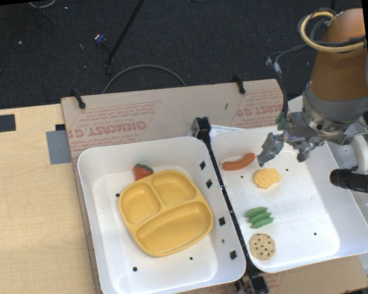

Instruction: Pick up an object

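Left bin: well left of the ridged yellow piece, which serves as the landmark throughout. It is out of the arm's likely line.
Yellow plate: left of the ridged piece and beyond the shared rim. It is broad and flat, with little free floor around it, so I judge it a poor pick.
Red piece: far up-left of the ridged piece, touching the plate's upper rim. A finger would have little room on that side.
Shared rim: left of the ridged piece, with black clips along it. A descent that strays leftward could strike it.
Sausage: just up-left of the ridged piece and apart from it.
Green pods: below the ridged piece, with a clear gap between.
Cookie: further below, near the front wall. It lies flat and is likely hard to pinch.
Ridged piece: the likely target, on the right bin floor and nearest the fingers.
Gripper: up-right of the ridged piece, fingers spread wide with nothing between them.
Risk: one fingertip hangs close to the sausage's right end, so a straight drop may nudge the sausage or close on bare floor. The ridged piece is low and may slip out.
Open room: the floor right and down-right of the ridged piece is bare white as far as the right wall.
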`<state>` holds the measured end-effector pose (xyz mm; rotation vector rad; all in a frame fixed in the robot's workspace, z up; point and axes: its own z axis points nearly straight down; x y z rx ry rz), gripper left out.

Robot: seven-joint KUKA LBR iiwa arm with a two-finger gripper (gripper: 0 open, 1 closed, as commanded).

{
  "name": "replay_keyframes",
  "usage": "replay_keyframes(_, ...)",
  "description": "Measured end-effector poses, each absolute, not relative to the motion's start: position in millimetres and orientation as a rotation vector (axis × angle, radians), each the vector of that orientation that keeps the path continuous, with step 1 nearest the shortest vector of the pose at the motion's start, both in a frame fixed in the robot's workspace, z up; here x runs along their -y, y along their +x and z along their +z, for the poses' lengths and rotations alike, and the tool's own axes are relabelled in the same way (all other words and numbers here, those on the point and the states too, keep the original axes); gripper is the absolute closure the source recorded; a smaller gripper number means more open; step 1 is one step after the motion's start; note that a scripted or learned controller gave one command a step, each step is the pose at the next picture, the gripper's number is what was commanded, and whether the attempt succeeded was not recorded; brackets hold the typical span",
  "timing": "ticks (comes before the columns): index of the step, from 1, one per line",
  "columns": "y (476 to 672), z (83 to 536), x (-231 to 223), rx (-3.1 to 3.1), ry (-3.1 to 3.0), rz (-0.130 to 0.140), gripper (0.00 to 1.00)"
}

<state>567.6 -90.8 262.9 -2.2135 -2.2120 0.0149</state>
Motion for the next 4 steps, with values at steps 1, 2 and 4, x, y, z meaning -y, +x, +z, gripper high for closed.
replay_keyframes(1,569.5,269,91,2.22,-2.218,0.003,0.0)
replay_keyframes(2,567.3,205,91,2.216,-2.217,0.008,0.0)
replay_keyframes(4,558.5,112,92,2.214,-2.217,0.009,0.0)
